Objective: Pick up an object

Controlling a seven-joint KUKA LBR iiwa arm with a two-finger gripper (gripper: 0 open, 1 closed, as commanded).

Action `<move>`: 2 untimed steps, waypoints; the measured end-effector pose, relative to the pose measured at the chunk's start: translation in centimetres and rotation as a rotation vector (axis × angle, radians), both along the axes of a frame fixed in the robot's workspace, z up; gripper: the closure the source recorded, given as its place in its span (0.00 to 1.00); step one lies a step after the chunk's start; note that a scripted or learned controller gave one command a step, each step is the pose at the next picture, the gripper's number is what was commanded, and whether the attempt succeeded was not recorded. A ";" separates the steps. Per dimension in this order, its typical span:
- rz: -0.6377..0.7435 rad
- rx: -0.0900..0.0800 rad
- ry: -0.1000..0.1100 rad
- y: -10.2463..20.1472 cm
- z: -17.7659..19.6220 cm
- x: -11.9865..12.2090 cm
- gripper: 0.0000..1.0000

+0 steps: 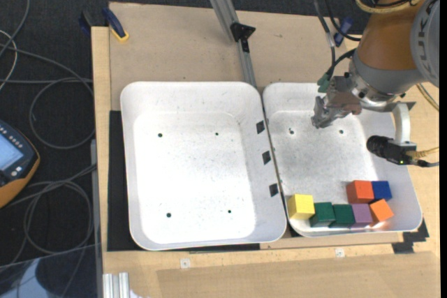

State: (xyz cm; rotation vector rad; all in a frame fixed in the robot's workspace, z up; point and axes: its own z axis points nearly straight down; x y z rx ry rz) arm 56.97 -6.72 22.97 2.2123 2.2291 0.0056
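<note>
Two bins sit side by side on the surface (174,35); the blocks (342,206) cluster in the right bin's (307,150) near corner, the pincer (323,118) above its far part

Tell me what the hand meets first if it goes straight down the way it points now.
Most likely the bare floor of the right bin: the hand hangs over its upper part, well away from the blocks clustered at the near edge. Its height is hard to judge.
</note>
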 end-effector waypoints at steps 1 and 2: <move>-0.001 0.001 0.001 5.4 1.3 0.9 1.00; -0.002 0.000 0.002 10.5 0.2 2.8 1.00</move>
